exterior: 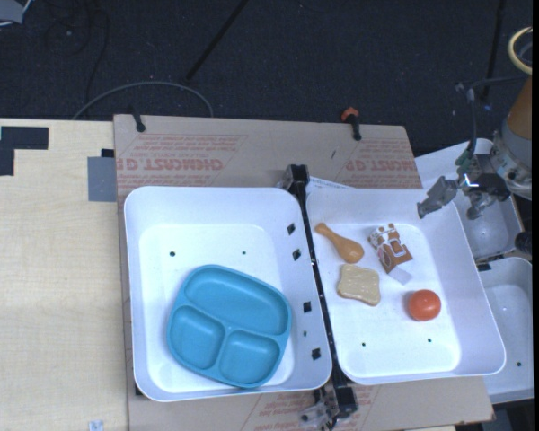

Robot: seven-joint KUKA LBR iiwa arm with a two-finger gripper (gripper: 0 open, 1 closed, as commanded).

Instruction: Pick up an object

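The gripper [456, 196] hung at the right bin's [472, 348] upper right corner, over the rim rather than over anything inside. Its fingers looked spread, one grey tip jutting left toward the bin and the other on the arm's side, and there was nothing between them. The arm [521, 115] came in from the right, its orange band just above the wrist.

Four things lay in the right bin, all well clear of the gripper. A tan drumstick [340, 241] sat near the upper left, close to the divider. A small brown-and-white block [391, 247] lay just right of it. A piece of toast [358, 285] rested below the drumstick, and a tomato [424, 304] sat lower right, apart from the rest. The left bin [148, 241] bore a blue tray [228, 324] with three compartments.

The task appeared to be at the approach — no object had been reached, much less lifted. The next move would probably call for choosing a target, carrying the gripper inward over it and coming down with the fingers astride it. The tomato looked the fairest pick: it stood alone with room on both sides, though being round it might roll from a poor squeeze. The toast lay flat and would be harder to get under.
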